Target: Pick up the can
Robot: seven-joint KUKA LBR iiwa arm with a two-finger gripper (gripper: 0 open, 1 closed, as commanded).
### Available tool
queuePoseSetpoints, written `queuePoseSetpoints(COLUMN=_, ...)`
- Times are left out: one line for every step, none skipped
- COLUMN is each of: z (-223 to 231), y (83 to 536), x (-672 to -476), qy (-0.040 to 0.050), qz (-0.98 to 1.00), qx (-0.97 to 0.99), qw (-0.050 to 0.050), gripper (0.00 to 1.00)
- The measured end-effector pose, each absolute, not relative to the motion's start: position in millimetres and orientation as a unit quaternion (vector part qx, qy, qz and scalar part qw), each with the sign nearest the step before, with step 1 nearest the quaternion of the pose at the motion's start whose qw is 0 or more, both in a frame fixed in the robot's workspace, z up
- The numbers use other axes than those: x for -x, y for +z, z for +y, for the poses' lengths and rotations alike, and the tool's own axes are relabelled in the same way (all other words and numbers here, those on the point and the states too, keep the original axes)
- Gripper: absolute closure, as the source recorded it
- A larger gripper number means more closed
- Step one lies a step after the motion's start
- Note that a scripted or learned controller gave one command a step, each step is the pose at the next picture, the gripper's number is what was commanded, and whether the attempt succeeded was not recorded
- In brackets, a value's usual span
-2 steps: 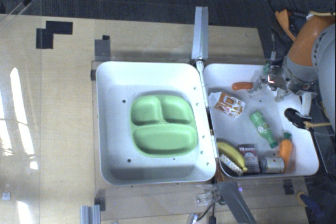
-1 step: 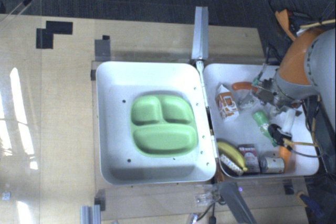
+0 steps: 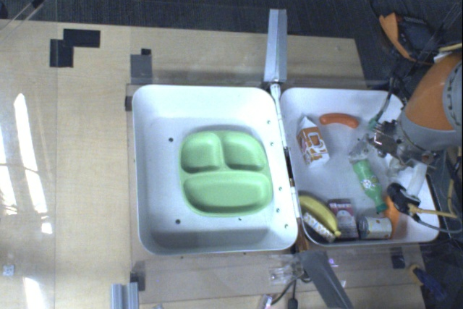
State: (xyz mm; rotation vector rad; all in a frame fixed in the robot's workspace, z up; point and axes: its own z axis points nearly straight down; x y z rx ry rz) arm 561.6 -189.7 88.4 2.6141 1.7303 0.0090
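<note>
At 5 o'clock in the right bin (image 3: 289,155) — can (image 3: 375,227) on its side | gripper (image 3: 365,145) at 12 o'clock from it — grip state: cannot tell | banana (image 3: 318,213) at the can's 9 o'clock

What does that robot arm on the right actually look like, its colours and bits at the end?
The arm is rounded and grey, with a broad orange band above the wrist. At its tip sits a small metal pincer, silvery grey with dark parts. Thin dark cables run alongside it near the wrist.
</note>
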Motion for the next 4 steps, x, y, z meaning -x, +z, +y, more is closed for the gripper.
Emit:
queuePoseSetpoints(z=-190, y=88, x=-561.6, qy=0.0028, qz=0.552, qx=-0.834, qw=0.003, gripper=0.00)
queuePoseSetpoints(z=-190, y=88, x=-561.6, qy=0.0028, qz=0.552, qx=-0.834, qw=0.003, gripper=0.00)
queuePoseSetpoints(z=-190, y=88, x=-561.6, qy=0.0028, qz=0.552, qx=-0.834, qw=0.003, gripper=0.00)
queuePoseSetpoints(z=-188, y=100, x=-564.6, qy=0.0058, qz=0.554, qx=-0.832, qw=0.005, gripper=1.00)
